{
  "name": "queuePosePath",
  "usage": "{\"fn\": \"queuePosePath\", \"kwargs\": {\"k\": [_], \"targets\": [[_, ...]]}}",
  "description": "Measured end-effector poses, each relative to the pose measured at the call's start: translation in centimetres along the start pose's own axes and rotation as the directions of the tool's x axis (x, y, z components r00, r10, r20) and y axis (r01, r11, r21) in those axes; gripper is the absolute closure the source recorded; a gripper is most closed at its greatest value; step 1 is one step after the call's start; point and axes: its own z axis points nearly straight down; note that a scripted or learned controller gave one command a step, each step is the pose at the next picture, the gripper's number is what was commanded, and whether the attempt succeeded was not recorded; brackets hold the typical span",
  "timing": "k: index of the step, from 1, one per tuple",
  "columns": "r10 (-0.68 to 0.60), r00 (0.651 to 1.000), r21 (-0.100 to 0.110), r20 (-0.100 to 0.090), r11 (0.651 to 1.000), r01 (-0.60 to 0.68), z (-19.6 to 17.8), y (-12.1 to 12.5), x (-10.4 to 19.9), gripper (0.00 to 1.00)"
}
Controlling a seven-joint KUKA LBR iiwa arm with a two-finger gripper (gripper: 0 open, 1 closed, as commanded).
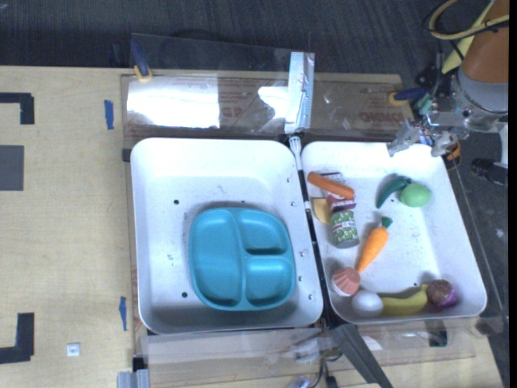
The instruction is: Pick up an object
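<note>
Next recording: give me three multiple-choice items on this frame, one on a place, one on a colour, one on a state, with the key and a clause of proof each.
1. Where does the divided tray lie?
A. In the left bin
B. In the right bin
C. On the wooden bench outside both bins

2. What colour is the divided tray?
A. Red
B. Blue
C. Yellow

3. Where is the gripper relative to the toy food?
A. Pressed onto the carrot
B. Resting on the banana
C. Over the right bin's far corner, apart from every item

Key:
1 A, the tray sits inside the left bin.
2 B, it is plainly blue.
3 C, the gripper is at the right bin's far corner, away from the carrot and banana.
</note>
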Motion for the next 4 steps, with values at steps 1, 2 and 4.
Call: {"fn": "queuePosePath", "kwargs": {"k": [1, 2, 4], "targets": [[-0.027, 1.000, 0.005, -0.001, 1.000, 0.027, 7.9, -4.2, 4.3, 0.00], [-0.271, 0.962, -0.007, 0.003, 0.962, 0.271, 11.8, -11.2, 7.0, 0.00], [-0.793, 0.609, -0.008, 0.013, 0.609, 0.793, 11.7, -16.0, 7.9, 1.00]]}}
